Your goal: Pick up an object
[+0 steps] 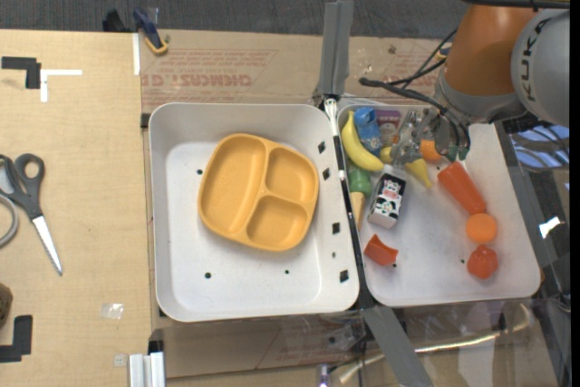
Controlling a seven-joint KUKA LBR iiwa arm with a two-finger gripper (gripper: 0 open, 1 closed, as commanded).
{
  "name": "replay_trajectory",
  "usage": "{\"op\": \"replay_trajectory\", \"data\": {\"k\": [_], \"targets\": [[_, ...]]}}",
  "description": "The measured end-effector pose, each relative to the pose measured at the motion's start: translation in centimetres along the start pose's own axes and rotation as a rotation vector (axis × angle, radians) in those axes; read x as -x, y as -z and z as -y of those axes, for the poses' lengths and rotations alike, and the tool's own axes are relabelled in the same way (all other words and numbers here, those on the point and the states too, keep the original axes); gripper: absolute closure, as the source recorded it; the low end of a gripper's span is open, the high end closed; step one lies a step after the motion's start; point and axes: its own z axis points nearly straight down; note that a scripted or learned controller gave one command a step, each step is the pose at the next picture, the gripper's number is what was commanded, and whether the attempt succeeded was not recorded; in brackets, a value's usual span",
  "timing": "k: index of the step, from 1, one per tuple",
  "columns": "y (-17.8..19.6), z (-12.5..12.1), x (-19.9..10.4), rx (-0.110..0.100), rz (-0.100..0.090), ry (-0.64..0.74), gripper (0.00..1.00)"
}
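Your gripper [433, 140], grip state unreadable, hangs upper right over the right bin [507, 281] by the banana [355, 149]; scissors [34, 204] lie far left on the wooden bench [72, 285].

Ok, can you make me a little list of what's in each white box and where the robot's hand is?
left bin: one yellow plastic plate with three compartments
right bin: yellow banana, black-and-white cow-print carton, orange carrot-shaped toy, small orange ball, red-orange round toy, small red piece
gripper: over the right bin's far end, among the toys
bench, left side: grey-handled scissors
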Motion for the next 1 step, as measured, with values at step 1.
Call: {"op": "replay_trajectory", "data": {"k": [1], "targets": [[0.00,-0.02,0.00,0.000,0.000,0.000,0.00]]}}
